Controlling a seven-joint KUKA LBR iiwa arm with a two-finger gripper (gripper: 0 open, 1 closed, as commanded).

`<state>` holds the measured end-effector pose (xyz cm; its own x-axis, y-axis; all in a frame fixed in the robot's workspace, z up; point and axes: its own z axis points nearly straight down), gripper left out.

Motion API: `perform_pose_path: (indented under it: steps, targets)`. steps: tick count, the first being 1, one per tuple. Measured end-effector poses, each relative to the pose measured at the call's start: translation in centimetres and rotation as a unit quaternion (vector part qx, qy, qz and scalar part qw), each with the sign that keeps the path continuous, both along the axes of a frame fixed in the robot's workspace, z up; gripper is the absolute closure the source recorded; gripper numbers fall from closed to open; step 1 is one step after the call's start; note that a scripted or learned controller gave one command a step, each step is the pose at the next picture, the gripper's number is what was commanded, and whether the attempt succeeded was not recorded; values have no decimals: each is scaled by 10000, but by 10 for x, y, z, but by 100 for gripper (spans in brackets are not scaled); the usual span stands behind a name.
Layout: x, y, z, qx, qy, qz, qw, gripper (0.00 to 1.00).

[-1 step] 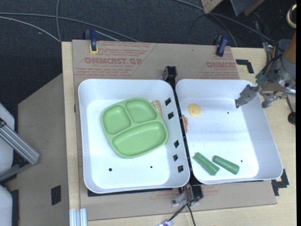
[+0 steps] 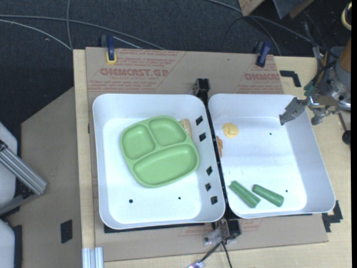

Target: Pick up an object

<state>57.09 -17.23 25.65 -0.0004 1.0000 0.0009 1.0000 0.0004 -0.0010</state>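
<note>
The tabletop (image 2: 83,149) is a brown board with red lettering, and two white bins sit on it side by side, meeting at a black divider (image 2: 207,144) that serves as my landmark. To the left of that divider, the left bin (image 2: 111,205) holds a green sectioned plate (image 2: 160,149) lying flat, its right edge close to the divider. A tan item (image 2: 186,128) peeks out at the plate's upper right corner, between plate and divider.

Just right of the divider, in the right bin (image 2: 312,149), a small yellow object (image 2: 230,130) rests near the upper part of the floor. Lower down, two green cylinders (image 2: 255,194) lie side by side, tilted, near the bin's front wall.

Farthest from the divider, the pincer (image 2: 294,111) hangs over the right bin's upper right corner, well apart from every object. Whether it is released or clenched, I cannot tell; nothing is seen gripped in it.
</note>
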Motion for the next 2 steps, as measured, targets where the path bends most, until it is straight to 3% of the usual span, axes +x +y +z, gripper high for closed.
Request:
perform_pose_path:
  steps: [2]
  targets:
    - [-3,11,-121,12,30,-1,10000,0]
